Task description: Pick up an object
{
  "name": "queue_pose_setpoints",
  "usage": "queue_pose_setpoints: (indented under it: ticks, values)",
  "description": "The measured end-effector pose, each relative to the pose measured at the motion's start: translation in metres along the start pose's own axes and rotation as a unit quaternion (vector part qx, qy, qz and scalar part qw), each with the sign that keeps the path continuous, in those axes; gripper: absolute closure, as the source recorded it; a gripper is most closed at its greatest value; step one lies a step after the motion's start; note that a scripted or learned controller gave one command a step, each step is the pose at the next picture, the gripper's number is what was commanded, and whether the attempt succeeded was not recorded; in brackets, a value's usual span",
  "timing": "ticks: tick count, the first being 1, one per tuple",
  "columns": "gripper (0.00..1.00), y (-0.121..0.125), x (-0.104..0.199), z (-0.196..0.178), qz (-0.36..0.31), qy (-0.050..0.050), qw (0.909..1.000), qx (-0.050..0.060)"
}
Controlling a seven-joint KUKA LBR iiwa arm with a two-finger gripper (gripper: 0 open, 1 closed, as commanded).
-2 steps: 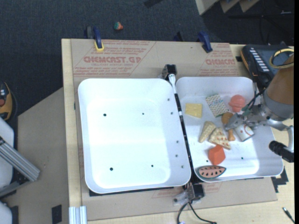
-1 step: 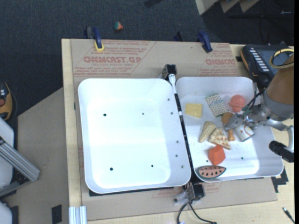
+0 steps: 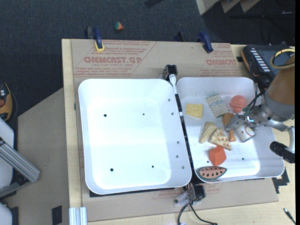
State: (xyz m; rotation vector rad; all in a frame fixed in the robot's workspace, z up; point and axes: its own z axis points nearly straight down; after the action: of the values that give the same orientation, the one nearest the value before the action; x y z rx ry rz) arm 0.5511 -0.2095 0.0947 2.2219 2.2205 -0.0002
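Small orange-brown toy piece [image 3: 228, 119] in right white bin [image 3: 206, 86] sits just beside gripper [image 3: 243, 125], finger state unclear; crowded neighbours w/ it could spoil grasp.

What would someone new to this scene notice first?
Probably the cluster of toy food in the right bin: a watermelon slice at its near rim, an orange block just above it, and a yellow cheese square farther back. Next, the arm's end effector low among those pieces, reaching in from the right. Beside it sits the left bin.
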Motion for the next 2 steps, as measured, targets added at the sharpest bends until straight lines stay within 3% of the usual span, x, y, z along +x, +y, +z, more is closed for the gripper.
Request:
queue_pose_setpoints:
  ticks: [1,2]
  values:
    - [0.0,0.0,0.0,0.0,0.0,0.0,1.0,0.0]
    - [0.0,0.122,0.048,-0.017,-0.005,-0.001,1.0,-0.006]
